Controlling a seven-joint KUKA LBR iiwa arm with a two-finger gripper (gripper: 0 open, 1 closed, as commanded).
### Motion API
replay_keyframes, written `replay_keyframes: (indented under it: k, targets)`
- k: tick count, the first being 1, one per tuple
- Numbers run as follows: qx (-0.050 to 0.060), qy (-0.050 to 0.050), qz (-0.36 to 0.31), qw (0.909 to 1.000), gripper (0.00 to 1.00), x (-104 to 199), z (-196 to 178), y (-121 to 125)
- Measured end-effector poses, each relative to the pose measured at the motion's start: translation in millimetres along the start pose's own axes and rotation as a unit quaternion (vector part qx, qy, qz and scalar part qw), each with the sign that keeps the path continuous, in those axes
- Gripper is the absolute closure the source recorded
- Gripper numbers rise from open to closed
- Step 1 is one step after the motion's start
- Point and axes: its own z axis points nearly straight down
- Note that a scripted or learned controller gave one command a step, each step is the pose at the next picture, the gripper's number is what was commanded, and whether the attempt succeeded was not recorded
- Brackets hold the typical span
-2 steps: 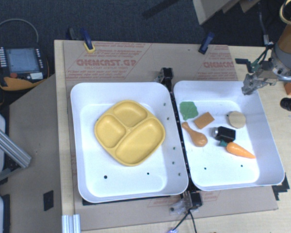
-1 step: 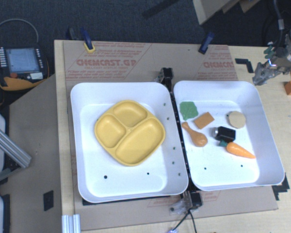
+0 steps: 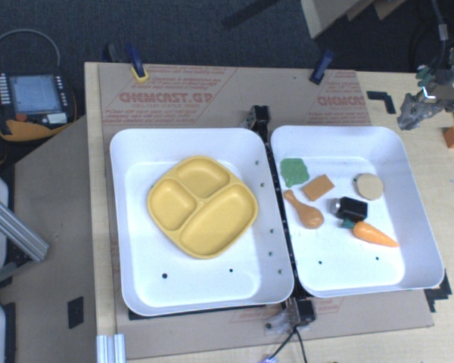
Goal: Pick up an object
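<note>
The right bin (image 3: 408, 267) holds several small objects: a green piece (image 3: 293, 171), an orange-brown square (image 3: 318, 187), a round beige disc (image 3: 368, 187), a black block (image 3: 352, 208), an orange carrot (image 3: 374, 235) and a tan drumstick shape (image 3: 304, 209). My gripper (image 3: 413, 114) hangs at the far right, beyond that bin's back right corner and well apart from all of them. Nothing is seen in it.
A yellow divided plate (image 3: 203, 205) lies in the left bin (image 3: 136, 278). Blue clamps (image 3: 138, 63) (image 3: 321, 66) sit on the bench's back edge. A control pendant (image 3: 32, 100) rests off the bench at the left. An orange item (image 3: 452, 137) lies near the gripper.
</note>
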Motion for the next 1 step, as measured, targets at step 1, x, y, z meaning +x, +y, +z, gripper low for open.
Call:
replay_keyframes:
  k: [1]
  targets:
    - [0.004, 0.002, -0.001, 1.0000, 1.00, 52.1, 9.3, -22.2]
